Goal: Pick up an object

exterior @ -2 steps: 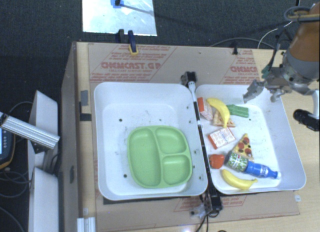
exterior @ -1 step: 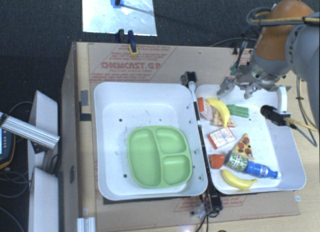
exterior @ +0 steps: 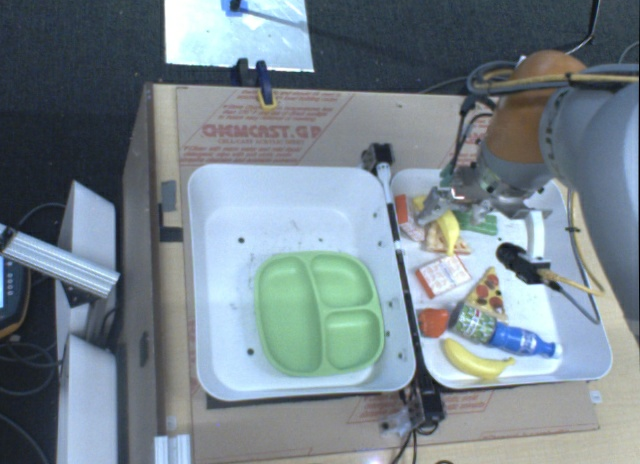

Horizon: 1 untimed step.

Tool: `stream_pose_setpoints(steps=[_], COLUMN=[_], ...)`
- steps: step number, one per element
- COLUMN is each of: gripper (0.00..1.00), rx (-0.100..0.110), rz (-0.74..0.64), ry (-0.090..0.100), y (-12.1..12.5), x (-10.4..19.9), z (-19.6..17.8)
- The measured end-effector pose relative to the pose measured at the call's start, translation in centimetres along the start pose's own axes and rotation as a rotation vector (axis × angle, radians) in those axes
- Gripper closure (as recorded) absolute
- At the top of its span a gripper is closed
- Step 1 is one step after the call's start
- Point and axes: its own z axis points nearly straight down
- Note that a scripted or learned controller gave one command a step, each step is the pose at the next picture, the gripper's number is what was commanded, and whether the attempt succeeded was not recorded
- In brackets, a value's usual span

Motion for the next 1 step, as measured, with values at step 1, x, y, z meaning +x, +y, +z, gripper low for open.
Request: stream_pose_setpoints(steps=[1], gripper=[1.0], rx=[0.001], rz=[-0.001], ry=[0.001], y=[0.01], x=[0.0], z=[-1.03])
